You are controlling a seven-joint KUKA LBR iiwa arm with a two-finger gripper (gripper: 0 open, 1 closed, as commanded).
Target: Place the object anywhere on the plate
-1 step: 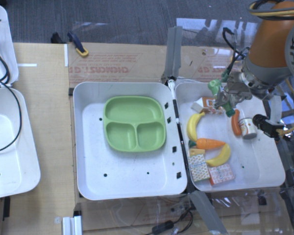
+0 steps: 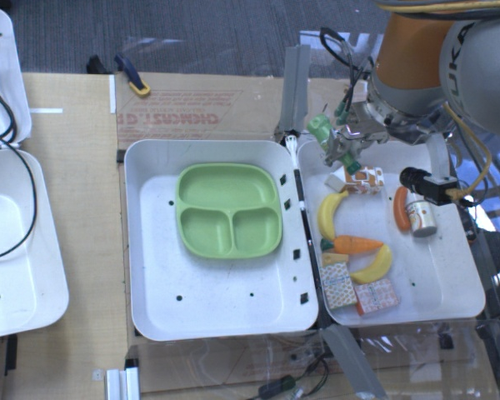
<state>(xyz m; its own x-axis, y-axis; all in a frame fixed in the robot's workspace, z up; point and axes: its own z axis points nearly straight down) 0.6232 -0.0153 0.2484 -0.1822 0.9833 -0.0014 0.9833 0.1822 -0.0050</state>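
The green divided plate [image 2: 229, 209] lies in the left bin [image 2: 150, 307] with nothing on it. My gripper [image 2: 343, 150] hangs over the far left corner of the right bin [image 2: 450, 294], just above a small red and white carton [image 2: 364, 179]. A pale green thing [image 2: 319, 128] sits tight against the gripper's left side, over the wall between the bins. I cannot tell whether it is held.
The right bin holds a banana [image 2: 328, 213], a carrot [image 2: 357, 244], a second banana [image 2: 375, 265], two small boxes [image 2: 357, 292], a red sausage [image 2: 400, 208] and a can [image 2: 421, 220]. A grey divider [image 2: 304, 248] separates the bins.
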